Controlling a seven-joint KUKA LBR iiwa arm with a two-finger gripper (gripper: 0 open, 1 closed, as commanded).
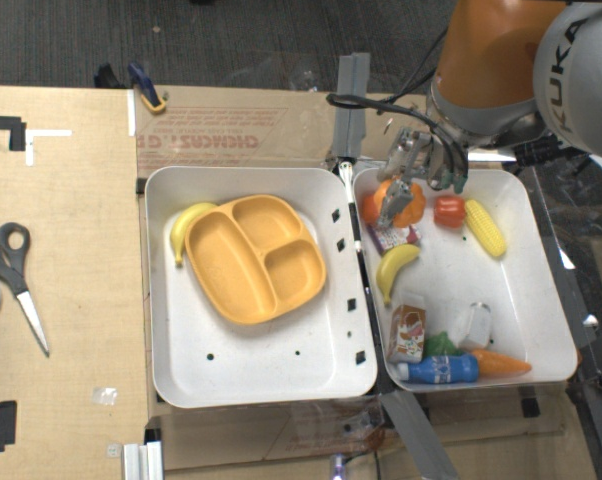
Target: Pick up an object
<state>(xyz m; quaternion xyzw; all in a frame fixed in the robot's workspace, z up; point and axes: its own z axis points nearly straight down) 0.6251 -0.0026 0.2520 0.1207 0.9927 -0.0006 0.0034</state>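
Note:
My gripper point(413, 173) hangs over the back left corner of the right bin point(541, 298), directly above and touching an orange fruit point(391, 206). Part of the orange is hidden behind the gripper. A red tomato point(449, 211) and a yellow corn cob point(484, 228) lie just to its right. Below the orange sit a purple packet point(393, 237) and a banana point(394, 266).
The right bin's front holds a juice box point(408, 333), a green item point(440, 345), a blue bottle point(439, 370), a carrot point(499, 364) and a clear cup point(474, 323). The left bin point(181, 368) holds a yellow divided plate point(253, 258) and a banana point(186, 228). Scissors point(16, 278) lie at far left.

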